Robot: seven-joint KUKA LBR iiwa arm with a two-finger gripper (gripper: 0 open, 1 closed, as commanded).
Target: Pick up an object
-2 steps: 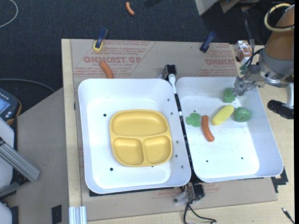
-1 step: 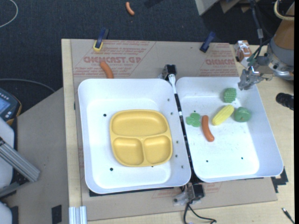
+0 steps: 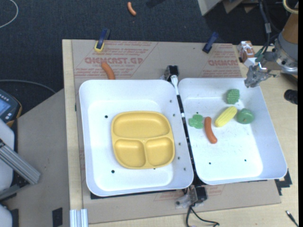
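Cables (image 3: 199,212) hang at the counter's (image 3: 71,126) near edge, far from the hand (image 3: 253,77) and below the seam between two white bins. Left bin (image 3: 90,126): holds a yellow three-compartment tray (image 3: 142,138), well apart from the hand on the side away from the arm. Right bin (image 3: 265,160): carries all the loose toy foods, and the hand hangs over its far right corner, at the rim.

Nearest the hand is a green broccoli piece (image 3: 232,96), just beside it toward the camera. Beyond that, farther from the hand, lies a corn cob (image 3: 226,116), tilted, with a round green piece (image 3: 245,116) touching or nearly touching its right end. An orange sausage (image 3: 210,129) lies farther still, its upper end close to the corn's lower end, and a second green piece (image 3: 195,121) sits just left of the sausage.

Whether the hand's fingers are released or clenched cannot be told; nothing shows between them. The arm (image 3: 289,46) enters from the right, behind the hand.

On the brown board, far to the hand's left, lies another orange sausage (image 3: 108,70), near a clamp (image 3: 101,40). A second clamp (image 3: 210,42) stands closer to the hand, at the board's far edge. A third small orange piece (image 3: 131,8) lies on the dark floor beyond the board.
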